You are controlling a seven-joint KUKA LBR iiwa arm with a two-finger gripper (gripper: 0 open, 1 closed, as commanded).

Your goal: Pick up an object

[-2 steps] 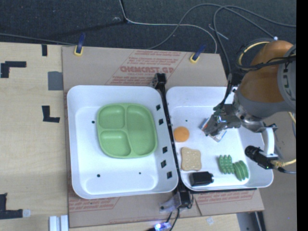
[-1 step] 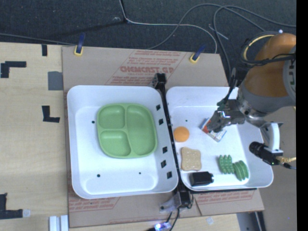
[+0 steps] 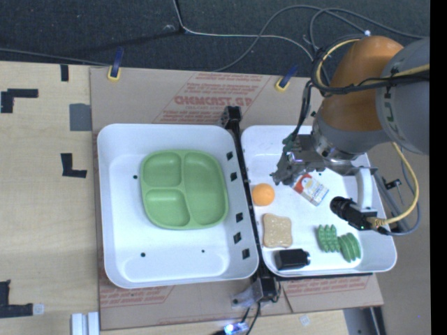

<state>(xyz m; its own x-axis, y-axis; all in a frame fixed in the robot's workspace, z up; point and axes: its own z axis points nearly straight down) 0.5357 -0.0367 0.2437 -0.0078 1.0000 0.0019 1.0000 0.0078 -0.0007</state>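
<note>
Camera view looks down on the right bin (image 3: 380,260), where the pickable things lie: an orange ball (image 3: 262,195) by the bin's left wall, a toast slice (image 3: 277,230) just below it, a black block (image 3: 291,259) near the front wall, a green ridged piece (image 3: 339,242) toward the front right corner, and a small red-and-white packet (image 3: 310,188) in the middle. The gripper (image 3: 295,163) hangs over the bin's middle, just above and left of the packet and up-right of the ball. From its position, the packet or the ball looks like the target, though which is meant is not clear.

To do the step well, the arm should centre squarely over one thing before descending. The ball will roll if nudged off-centre and sits close to the wall, so an approach with the fingers in line with that wall would help. The packet is flat and tilted, so the fingers would need to close across its narrow side.

Whether the jaws are parted or closed cannot be told: the gripper is a dark, tangled shape under the wrist, and nothing is seen between its fingers. The wrist and orange band hide the bin's back right part. The packet's print is too small to read. The left bin (image 3: 112,187) holds a green divided plate (image 3: 184,189).
</note>
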